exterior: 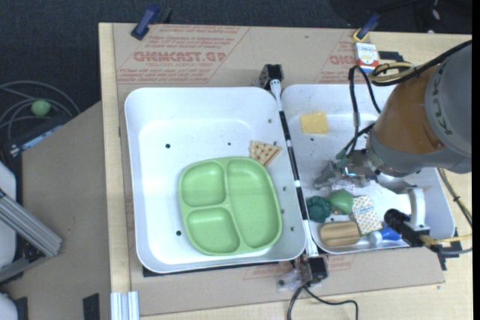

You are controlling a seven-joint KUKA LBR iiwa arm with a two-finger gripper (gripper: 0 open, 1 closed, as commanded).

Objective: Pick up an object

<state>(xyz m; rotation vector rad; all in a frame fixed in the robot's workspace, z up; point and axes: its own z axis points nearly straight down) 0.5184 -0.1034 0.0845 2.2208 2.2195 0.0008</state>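
Observation:
My gripper (pixel 336 174) hangs low over the middle of the right bin (pixel 330 97), with the grey and orange arm reaching in from the right. Just below it lie a light green piece (pixel 342 200) and a dark green piece (pixel 318 208), close to the gripper. I see nothing held in the gripper. A tan roll-shaped object (pixel 339 234) lies at the bin's front edge. A checkered cracker (pixel 367 216) sits beside it. A yellow square slice (pixel 314 122) rests toward the back of the bin.
The left bin (pixel 157 131) holds a green divided plate (pixel 229 204) and a waffle-patterned cracker (pixel 264 152) near its right wall. A small blue item (pixel 387 237) lies at the right bin's front. The arm covers the right bin's right half.

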